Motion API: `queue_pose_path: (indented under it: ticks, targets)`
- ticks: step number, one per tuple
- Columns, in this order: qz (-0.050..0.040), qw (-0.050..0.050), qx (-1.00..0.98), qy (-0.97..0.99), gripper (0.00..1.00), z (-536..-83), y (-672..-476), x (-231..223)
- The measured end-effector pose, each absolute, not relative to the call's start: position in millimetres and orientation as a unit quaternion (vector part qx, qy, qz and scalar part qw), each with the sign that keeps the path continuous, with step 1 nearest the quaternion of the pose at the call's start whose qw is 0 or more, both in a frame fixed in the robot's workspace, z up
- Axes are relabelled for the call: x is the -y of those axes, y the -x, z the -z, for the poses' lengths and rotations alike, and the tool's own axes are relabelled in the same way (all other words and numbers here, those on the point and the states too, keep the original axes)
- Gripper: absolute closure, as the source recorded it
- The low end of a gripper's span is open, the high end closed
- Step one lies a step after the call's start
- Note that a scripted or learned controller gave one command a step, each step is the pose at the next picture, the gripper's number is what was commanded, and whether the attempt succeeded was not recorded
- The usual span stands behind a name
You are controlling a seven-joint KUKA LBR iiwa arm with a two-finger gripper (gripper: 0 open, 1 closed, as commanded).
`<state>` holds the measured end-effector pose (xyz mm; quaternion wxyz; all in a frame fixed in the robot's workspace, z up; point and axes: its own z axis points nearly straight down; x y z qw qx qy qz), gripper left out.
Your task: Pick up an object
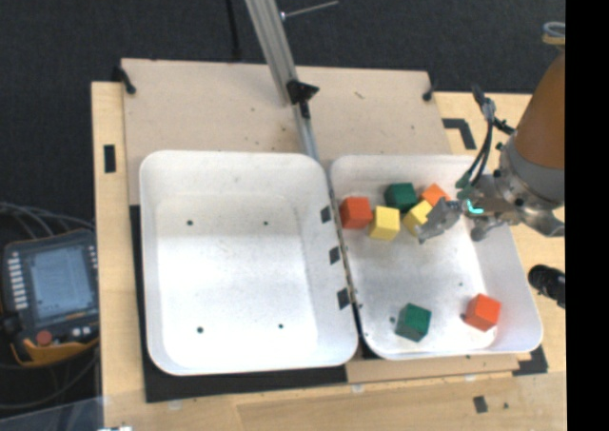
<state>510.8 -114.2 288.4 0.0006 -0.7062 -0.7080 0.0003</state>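
- The left bin [238, 267], a shallow white tray with rounded corners and a speckled floor, sits on the pale wooden counter [276, 101]; a block knocked over the shared rim could land here, away from the rest.
- A slanted metal rail [271, 25] comes down toward the divide between the bins, and a lifted arm swinging wide might brush it.
- In the right bin [419, 277] a tight cluster lies near the top: an orange-red cube [356, 212], a yellow cube [385, 223], a dark green cube [401, 195], a second yellow block [417, 214] and a small orange block [434, 194]. They look like hard, matte, square-edged blocks, touching or nearly so.
- That crowding is the main risk, in my judgement: a closing finger could wedge against a neighbour, push the group apart, or pinch a corner so the block twists free.
- A green cube [413, 321] and an orange-red cube [482, 311] sit apart near the lower rim, easier targets with room on all sides.
- The claw [442, 220] hovers at the cluster's right edge, just beside the second yellow block; I cannot tell whether it is open or closed, nor whether it grips anything.
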Motion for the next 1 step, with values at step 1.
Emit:
queue_pose_path:
  ticks: [1]
  targets:
    - [0.0009,-0.001,0.707,0.707,0.00,-290.0,-511.3,114.5]
